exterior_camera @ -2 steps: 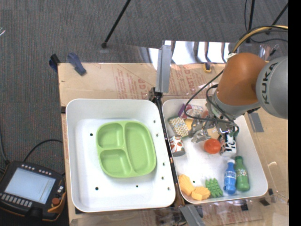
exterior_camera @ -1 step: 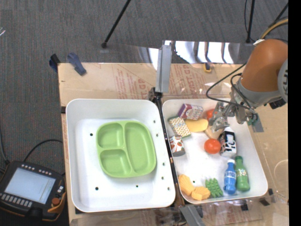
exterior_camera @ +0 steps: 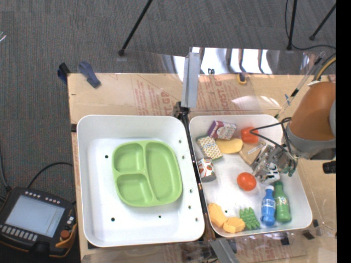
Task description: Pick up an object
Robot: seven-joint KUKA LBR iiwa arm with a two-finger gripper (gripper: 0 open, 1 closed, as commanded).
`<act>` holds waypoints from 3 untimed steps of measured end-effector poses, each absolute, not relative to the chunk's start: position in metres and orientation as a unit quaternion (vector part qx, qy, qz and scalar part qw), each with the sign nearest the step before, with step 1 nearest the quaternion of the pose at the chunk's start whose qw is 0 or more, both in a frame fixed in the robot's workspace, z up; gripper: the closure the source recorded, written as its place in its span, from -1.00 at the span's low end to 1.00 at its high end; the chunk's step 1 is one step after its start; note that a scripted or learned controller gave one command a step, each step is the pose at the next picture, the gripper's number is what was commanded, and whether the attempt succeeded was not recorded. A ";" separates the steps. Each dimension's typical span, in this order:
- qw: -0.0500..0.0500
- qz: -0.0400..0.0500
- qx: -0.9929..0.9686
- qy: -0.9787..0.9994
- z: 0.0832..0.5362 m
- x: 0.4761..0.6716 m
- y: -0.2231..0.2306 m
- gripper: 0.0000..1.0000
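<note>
arm: a grey arm with an orange band [exterior_camera: 318,111] is seen reaching in from the right, bent down over the right bin
gripper: the gripper [exterior_camera: 269,167] is lowered into the right bin [exterior_camera: 305,201], near its right-hand middle; nothing is seen between its fingers, and how wide it stands cannot be told from this view
nearest things: an orange-red ball [exterior_camera: 247,181] lies just left of and below the gripper; a blue bottle [exterior_camera: 267,206] and a green bottle [exterior_camera: 282,203] lie side by side just below it
far side of the right bin: a purple-and-white carton [exterior_camera: 221,129], a yellow oblong piece [exterior_camera: 230,146], a patterned packet [exterior_camera: 209,147] and a red piece [exterior_camera: 249,135] are gathered near the far wall
left edge of the right bin: a small can with a red label [exterior_camera: 206,169] lies close to the wall shared with the other bin
near side of the right bin: two orange-yellow pieces [exterior_camera: 226,219] and a small green toy [exterior_camera: 250,218] lie close together
left bin: a light green divided plate [exterior_camera: 147,172] with three compartments lies in the left bin [exterior_camera: 93,147]
surroundings: a handheld control pendant [exterior_camera: 34,219] with a screen is seen on the floor at lower left
</note>
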State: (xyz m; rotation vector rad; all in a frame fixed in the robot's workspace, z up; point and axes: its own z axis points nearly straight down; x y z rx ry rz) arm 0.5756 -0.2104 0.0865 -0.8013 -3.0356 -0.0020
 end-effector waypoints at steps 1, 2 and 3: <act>0.000 0.000 -0.221 -0.975 0.087 0.579 -0.205 1.00; -0.001 0.000 -0.184 -0.983 0.088 0.627 -0.213 1.00; 0.000 -0.001 -0.153 -0.988 0.087 0.557 -0.211 1.00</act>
